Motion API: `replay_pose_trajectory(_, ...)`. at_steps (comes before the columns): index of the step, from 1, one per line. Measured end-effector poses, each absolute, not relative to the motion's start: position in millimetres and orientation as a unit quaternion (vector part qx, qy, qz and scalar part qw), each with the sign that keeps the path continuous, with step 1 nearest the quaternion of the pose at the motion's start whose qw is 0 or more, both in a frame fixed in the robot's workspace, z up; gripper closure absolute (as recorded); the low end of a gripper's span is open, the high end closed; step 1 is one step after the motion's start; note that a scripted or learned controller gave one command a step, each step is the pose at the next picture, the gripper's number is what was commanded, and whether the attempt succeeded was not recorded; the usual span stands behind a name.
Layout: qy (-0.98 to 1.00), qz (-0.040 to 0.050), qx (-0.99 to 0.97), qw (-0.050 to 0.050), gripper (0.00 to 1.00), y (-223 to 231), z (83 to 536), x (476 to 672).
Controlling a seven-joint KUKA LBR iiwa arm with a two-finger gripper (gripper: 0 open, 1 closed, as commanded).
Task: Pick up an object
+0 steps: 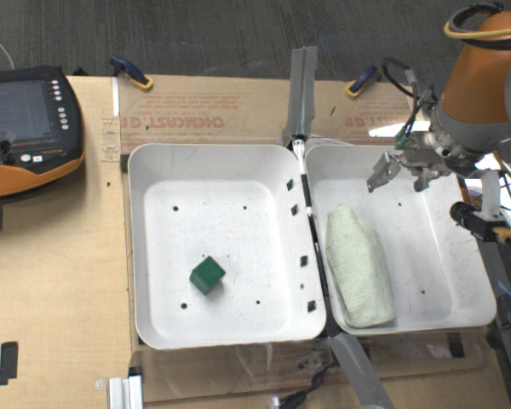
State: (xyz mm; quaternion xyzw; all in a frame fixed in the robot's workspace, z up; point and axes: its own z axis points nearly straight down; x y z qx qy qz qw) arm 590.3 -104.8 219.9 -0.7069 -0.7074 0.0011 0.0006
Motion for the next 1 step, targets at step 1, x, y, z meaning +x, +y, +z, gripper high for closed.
replay_pose_trajectory(1, -0.682, 0.0018, -0.731, 0.001, 0.00, -10.8, 190.3, 602.6)
